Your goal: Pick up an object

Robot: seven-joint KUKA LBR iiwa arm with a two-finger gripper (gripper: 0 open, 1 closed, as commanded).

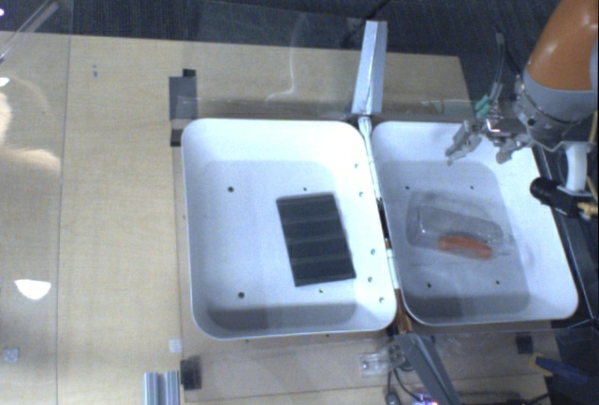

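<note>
- Your gripper [485, 134] hangs over the right bin [552, 300], near that bin's 12 o'clock rim, with the arm's orange band [566, 34] above it at the frame's 3 o'clock edge
- The two fingers read as spread apart with nothing between them; the tips are small and thin in this view, so treat that as a fair reading, not a certain one
- The nearest thing to pick is a clear plastic cup [456, 227] lying on its side near the middle of the right bin, at about 6 o'clock from the gripper and well apart from it
- An orange stick [465, 246] shows within the cup's outline; whether it lies inside or under the cup cannot be told
- A dark ribbed slab [316, 238] lies flat in the middle of the left bin [201, 300], at 9 o'clock from the cup
- Judgement: you are at the approach stage, grasp not yet begun
- Advice: bring the gripper over the cup's middle, set the fingers across its narrow width, and come down squarely
- Risk: a clear, round cup may roll or slip out as the fingers close
</note>
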